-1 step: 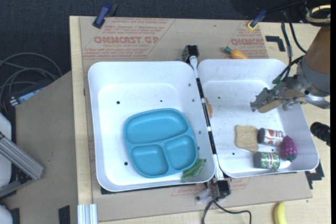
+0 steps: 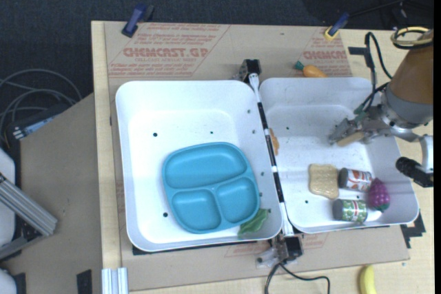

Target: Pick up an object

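Note:
My gripper (image 2: 346, 131) hangs low inside the right bin (image 2: 303, 96), near its middle, with the grey arm and its orange band rising to the right. A small tan shape lies right at its tip; whether it is held is unclear. In front of the gripper, apart from it, lie a tan cracker-like slab (image 2: 322, 180), a red-labelled can (image 2: 355, 180), a green-labelled can (image 2: 352, 210) and a purple grape bunch (image 2: 378, 195). A small orange piece (image 2: 274, 142) rests against the divider between the bins.
The left bin (image 2: 138, 113) holds a blue divided plate (image 2: 210, 186) and a green leafy item (image 2: 253, 222) at its front right corner. A toy carrot (image 2: 311, 69) lies on the bench behind the right bin, and a banana (image 2: 367, 280) sits by the front edge.

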### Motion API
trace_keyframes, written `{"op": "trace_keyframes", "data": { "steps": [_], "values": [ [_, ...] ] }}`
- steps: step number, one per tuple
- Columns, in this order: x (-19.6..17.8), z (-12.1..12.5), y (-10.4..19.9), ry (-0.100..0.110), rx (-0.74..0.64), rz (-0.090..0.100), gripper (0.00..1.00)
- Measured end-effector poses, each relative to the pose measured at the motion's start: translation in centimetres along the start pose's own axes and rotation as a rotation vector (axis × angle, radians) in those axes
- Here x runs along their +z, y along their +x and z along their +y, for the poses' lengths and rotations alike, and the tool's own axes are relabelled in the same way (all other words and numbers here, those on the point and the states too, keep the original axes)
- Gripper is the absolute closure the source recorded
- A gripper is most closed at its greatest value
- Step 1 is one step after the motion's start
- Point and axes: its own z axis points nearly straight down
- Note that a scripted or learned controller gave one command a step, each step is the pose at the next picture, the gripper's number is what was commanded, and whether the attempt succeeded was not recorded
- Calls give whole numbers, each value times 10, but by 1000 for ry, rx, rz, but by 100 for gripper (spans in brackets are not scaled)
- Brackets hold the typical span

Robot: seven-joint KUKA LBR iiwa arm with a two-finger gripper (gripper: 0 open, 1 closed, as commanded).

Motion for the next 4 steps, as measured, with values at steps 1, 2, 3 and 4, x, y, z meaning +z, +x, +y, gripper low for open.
{"op": "trace_keyframes", "data": {
  "steps": [1,2,3,4],
  "values": [
    [-87,-74,-5,1,7,-9,0],
    [-145,-20,24,-2,4,-9,0],
    [-94,-106,-5,4,8,-8,0],
    [-145,-35,-3,-1,4,-9,0]
  ]
}}
